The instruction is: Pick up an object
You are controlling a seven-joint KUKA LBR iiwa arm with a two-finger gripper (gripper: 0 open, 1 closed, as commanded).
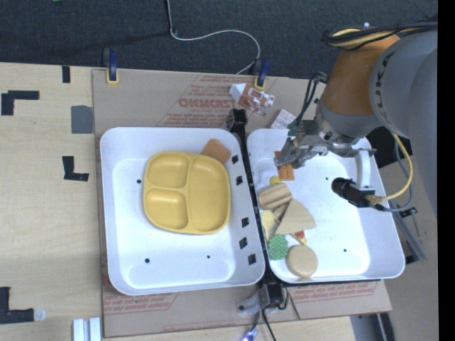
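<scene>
Where the worktop comes nearest: a cardboard sheet [178, 304] lies on the pale worktop [43, 212] and carries both bins.
Left bin [128, 261]: white and shallow, its right wall running just beside the right bin.
Right bin [370, 261]: white, with a cluster of small things along its left side.
Beige disc [302, 261]: round, lying flat at the near end of the cluster.
Green piece [277, 246]: small and round, just left of the disc and touching it or nearly so.
Tan wedge [297, 219]: beyond the disc, its point toward the right.
Yellow piece [267, 222]: at the bin's left wall, partly under the wedge.
Tan block [274, 195]: beyond the wedge, tilted, resting against it.
Yellow plate [188, 192]: three compartments, flat in the middle of the left bin.
Brown block [215, 150]: at the plate's far right corner, touching its rim.
Orange piece [286, 172]: small, in the right bin beyond the tan block, directly under the gripper.
Gripper [293, 155]: low over the far left part of the right bin; whether it is spread or pinched cannot be told, nor whether it touches the orange piece.
Arm [398, 84]: grey with an orange band [352, 77], reaching in from the right.
Clamps [261, 73]: two, on the cardboard's far edge.
White cable [213, 34]: looping over the dark floor beyond.
</scene>
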